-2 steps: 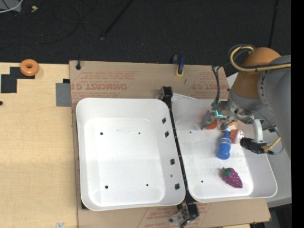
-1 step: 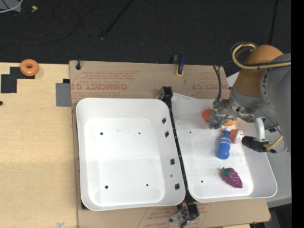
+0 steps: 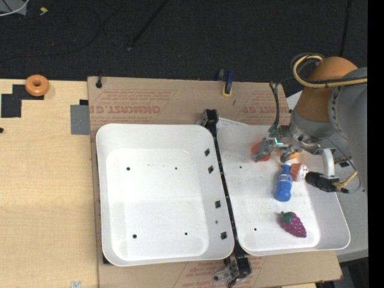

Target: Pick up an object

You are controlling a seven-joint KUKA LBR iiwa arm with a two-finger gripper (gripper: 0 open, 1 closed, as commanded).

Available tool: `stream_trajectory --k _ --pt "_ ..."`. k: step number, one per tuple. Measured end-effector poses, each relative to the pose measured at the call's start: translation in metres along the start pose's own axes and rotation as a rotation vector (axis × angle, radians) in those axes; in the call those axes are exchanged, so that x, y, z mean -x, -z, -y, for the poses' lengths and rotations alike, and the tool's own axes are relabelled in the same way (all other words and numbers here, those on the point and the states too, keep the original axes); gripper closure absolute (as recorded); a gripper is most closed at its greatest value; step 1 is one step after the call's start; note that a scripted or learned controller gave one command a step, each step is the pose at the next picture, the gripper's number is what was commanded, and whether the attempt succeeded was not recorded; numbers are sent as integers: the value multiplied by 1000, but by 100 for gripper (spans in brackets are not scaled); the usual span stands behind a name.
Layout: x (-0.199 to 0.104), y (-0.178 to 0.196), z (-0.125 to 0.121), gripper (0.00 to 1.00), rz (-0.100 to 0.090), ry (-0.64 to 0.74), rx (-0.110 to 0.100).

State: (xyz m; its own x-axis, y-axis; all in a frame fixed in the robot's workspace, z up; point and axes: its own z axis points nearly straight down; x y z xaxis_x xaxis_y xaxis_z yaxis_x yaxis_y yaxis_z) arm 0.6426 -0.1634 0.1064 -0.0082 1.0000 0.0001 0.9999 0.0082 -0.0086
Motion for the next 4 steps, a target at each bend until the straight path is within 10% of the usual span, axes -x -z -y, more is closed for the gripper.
stream_trajectory --k 1,2,3,4 --pt "-44 -20 -1 0 -2 -5 4" --pt "-8 -14 -1 0 2 -9 7" --pt "-64 -20 -2 0 -2 -4 4" --pt "16 -19 20 0 3 -13 4"
